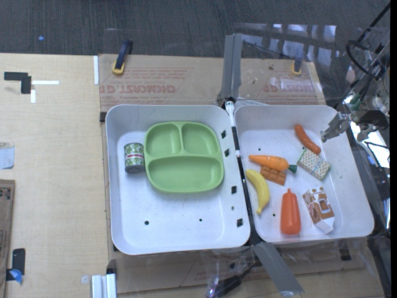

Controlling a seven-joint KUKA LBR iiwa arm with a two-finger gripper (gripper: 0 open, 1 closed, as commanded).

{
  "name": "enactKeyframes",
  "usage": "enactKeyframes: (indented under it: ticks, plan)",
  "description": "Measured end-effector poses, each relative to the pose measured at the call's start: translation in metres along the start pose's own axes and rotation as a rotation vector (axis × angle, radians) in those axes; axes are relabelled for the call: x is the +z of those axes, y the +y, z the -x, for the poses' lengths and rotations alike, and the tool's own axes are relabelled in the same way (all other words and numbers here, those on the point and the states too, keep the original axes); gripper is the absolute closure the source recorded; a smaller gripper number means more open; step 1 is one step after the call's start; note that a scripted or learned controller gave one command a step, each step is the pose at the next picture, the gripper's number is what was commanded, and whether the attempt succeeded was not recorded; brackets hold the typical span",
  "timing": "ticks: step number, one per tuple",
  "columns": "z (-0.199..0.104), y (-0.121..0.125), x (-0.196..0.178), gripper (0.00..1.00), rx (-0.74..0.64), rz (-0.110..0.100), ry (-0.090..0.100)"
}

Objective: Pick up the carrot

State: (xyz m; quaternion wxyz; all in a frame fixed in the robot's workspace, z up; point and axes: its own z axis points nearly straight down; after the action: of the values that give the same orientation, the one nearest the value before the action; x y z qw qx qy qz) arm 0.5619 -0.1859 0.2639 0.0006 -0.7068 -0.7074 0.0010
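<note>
Over in the right bin [356, 185] lie six things: one carrot [270, 162] left of centre, its tip pointing left, resting against one waffle-like brown block [275, 175] just below it, plus one banana [260, 190], one orange-red bottle [289, 212], one sausage [307, 139] and two small cartons, one green-patterned [313, 164] and one orange-and-white [320, 209]. The left bin [118, 185] carries one green divided plate [184, 156] and one small can [133, 158] touching its left edge. The gripper [332, 130] hangs at the right bin's upper right rim, well apart from the carrot, nothing between its fingers, though whether they are spread or closed cannot be told.
</note>
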Motion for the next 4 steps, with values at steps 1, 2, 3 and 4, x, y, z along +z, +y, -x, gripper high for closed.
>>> enactKeyframes:
  ticks: [1,2,3,4]
  plan:
    - [0.001,0.000,-0.009,1.00,-0.002,-0.001,-0.001]
    - [0.001,0.000,-0.008,0.00,-0.001,-0.001,-0.001]
    - [-0.047,0.037,0.081,0.00,0.096,-0.001,0.000]
    - [-0.057,0.047,-0.002,0.00,-0.085,0.002,-0.002]
